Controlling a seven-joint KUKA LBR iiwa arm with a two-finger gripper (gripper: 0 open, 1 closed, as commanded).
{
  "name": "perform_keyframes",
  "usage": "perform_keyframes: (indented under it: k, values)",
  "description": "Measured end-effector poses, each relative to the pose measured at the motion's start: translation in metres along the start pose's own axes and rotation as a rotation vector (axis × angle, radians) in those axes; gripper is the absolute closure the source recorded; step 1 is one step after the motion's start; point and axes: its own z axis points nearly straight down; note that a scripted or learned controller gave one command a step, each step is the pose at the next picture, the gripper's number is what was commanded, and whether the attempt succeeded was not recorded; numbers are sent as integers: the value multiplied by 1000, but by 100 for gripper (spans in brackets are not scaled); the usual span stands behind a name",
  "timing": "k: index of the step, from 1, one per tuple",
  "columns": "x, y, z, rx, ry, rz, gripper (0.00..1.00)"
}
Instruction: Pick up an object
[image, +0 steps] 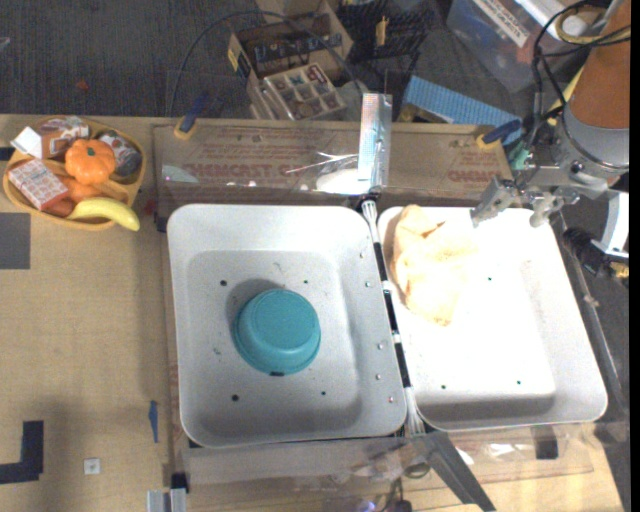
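Teal round bowl and pale crumpled cloth in two white bins

Smooth teal bowl (278, 331) sits upside down in the left bin (200, 250). Soft yellowish cloth (430, 263) lies bunched in the right bin (520, 350), near its left wall. The gripper (517, 203) hangs over this bin's far edge, fingers apart, holding nothing.

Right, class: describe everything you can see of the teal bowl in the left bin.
The bowl is round, plain teal and looks like smooth plastic. It sits upside down, its flat base facing up and its wider rim resting on the floor of the left bin, roughly in the middle and slightly toward the near side. Nothing else touches it. It looks whole and unmarked. The gripper hangs far off, over the other bin's back edge.
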Motion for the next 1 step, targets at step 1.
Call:
perform_keyframes:
  k: [1]
  values:
    - [0, 1, -11, -4, -1, -1, 100]
